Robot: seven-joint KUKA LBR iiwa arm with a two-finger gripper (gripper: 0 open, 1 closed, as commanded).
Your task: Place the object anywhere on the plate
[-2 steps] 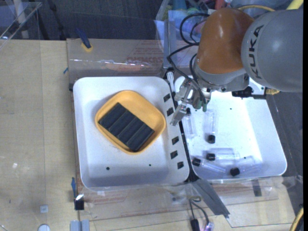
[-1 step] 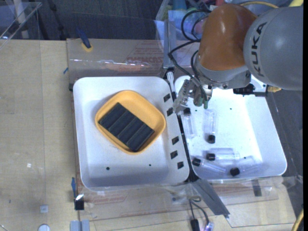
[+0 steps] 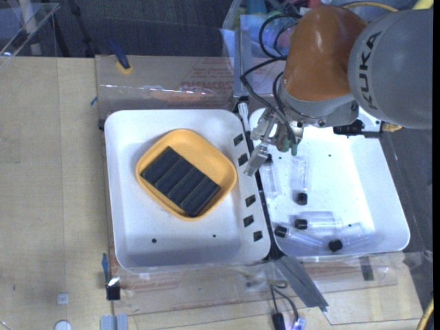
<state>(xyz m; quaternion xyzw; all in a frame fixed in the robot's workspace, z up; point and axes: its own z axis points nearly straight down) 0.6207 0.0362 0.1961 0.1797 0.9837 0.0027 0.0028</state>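
Bench top (image 3: pixel 41 184): pale wood, matt, visible grain. Both bins (image 3: pixel 179 249): white plastic, smooth, slight sheen. Plate (image 3: pixel 220 165): yellow plastic, smooth, semi-gloss; dark ribbed matt insert (image 3: pixel 180 179). Clear tubes (image 3: pixel 320 220) at 4 o'clock: transparent plastic, black caps. Arm shell (image 3: pixel 395 64): grey, smooth; orange band (image 3: pixel 320 50): glossy. Gripper (image 3: pixel 265 143): bare metal, shiny.

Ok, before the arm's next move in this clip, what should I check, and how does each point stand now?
1. Plate in the left bin, reachable: ok.
2. Room on the plate: not ok, a dark ribbed pad covers most of it.
3. Objects available: ok, clear tubes with black caps lie in the right bin.
4. Claw placed over an object: cannot tell; it hangs by the divider at the right bin's left edge.
5. Object between the claw's tips: cannot tell.
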